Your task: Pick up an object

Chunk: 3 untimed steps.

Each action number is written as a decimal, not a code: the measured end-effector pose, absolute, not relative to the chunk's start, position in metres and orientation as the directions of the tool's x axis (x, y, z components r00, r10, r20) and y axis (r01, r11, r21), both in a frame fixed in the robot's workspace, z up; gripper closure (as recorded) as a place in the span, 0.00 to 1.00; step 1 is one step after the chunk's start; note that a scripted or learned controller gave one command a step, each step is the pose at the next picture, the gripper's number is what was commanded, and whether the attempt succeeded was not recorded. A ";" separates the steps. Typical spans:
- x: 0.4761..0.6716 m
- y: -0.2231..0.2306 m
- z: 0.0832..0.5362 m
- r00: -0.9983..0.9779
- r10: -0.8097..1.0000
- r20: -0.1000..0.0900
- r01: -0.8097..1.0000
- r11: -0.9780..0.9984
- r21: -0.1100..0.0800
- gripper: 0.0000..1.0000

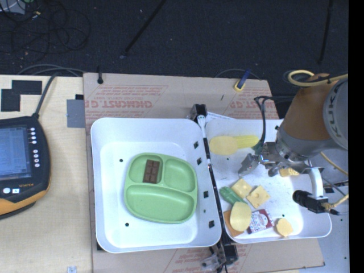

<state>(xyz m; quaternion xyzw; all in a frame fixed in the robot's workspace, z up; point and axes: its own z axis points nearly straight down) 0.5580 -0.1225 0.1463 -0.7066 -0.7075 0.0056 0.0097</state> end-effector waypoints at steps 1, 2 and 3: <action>0.532 -0.099 0.093 0.001 1.000 0.005 1.000 -0.001 -0.012 0.00; 0.536 -0.087 0.087 0.001 1.000 0.000 1.000 -0.001 -0.006 0.00; 0.537 -0.086 0.094 0.004 1.000 0.006 1.000 -0.004 -0.009 1.00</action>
